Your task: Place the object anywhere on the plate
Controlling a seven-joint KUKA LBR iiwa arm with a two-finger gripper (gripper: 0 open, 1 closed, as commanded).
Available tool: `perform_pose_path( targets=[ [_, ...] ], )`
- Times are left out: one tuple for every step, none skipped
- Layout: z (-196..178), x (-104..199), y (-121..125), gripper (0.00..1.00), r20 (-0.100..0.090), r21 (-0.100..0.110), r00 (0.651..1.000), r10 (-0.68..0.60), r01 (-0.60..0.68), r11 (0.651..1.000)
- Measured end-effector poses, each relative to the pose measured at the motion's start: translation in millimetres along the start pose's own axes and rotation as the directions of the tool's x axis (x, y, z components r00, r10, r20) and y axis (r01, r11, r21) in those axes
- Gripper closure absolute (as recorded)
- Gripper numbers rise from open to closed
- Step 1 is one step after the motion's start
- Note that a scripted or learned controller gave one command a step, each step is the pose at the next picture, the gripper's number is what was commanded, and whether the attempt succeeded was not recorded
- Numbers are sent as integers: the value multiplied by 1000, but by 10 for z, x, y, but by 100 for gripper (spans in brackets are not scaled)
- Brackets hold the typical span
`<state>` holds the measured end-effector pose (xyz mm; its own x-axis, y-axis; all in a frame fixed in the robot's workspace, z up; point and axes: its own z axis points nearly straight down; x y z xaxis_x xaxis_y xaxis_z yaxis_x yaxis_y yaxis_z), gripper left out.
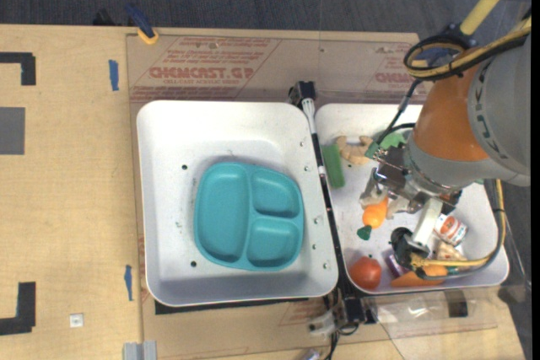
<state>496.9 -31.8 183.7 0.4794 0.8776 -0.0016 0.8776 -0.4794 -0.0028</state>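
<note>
Plate (249, 215), teal and three-sectioned, is lying in the left bin (169, 139) with bare white floor all around it. Right of the plate, the right bin (498, 261) is holding a tomato (366, 272), a green piece (334, 167) and other crowded toys. The hand (388, 202) is hovering over an orange toy (375, 213); its grip cannot be told.

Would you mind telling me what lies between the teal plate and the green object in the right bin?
In the camera view, bare white floor of the left bin, then the black divider where both bins' rims meet, separates the teal plate from the green object.
</note>
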Motion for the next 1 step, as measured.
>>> perform_pose_path(
  targets=[
    [-60, 993, -212, 100, -2, -3, 974, -224, 224, 974]
  ],
)
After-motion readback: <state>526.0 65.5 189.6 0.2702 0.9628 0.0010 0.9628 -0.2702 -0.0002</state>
